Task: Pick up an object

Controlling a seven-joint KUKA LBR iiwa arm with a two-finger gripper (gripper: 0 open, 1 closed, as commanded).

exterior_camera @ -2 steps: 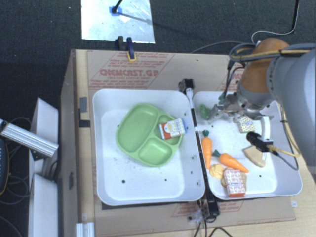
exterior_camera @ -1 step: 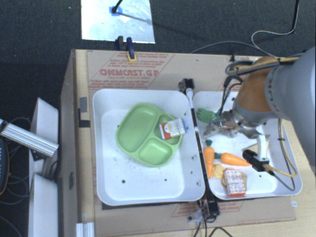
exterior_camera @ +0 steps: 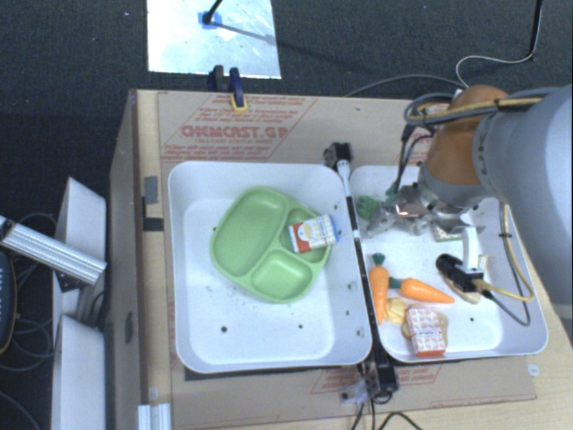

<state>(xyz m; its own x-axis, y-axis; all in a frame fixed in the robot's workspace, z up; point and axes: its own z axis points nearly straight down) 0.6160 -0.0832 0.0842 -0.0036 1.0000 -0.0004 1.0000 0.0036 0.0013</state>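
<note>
Judged as the approach step, with nothing yet lifted. Reached in from the right of the frame, with the arm's tip (exterior_camera: 405, 215) set low over the upper left corner of the right bin (exterior_camera: 524, 340), just beside a small green thing (exterior_camera: 369, 207) lying close against the wall shared with the left bin (exterior_camera: 204, 352). Could not tell wide from narrow at that tip, nor see anything held there. Took the green thing for the likeliest target, as the nearest; could not make out touching or just apart. Noted other candidates lower in the same bin: one carrot (exterior_camera: 380, 287) pointing down the frame, a second carrot (exterior_camera: 426, 289) lying across just to its right, and a red and white packet (exterior_camera: 427, 330) towards the lower edge. Noted too, left of centre, a green divided plate (exterior_camera: 246, 231) with a small carton (exterior_camera: 312, 234) resting on its right part. Called for next, by this reading: centring over the green thing, clear of the bin wall, then closing and lifting straight up off the worktop (exterior_camera: 224, 131).
</note>
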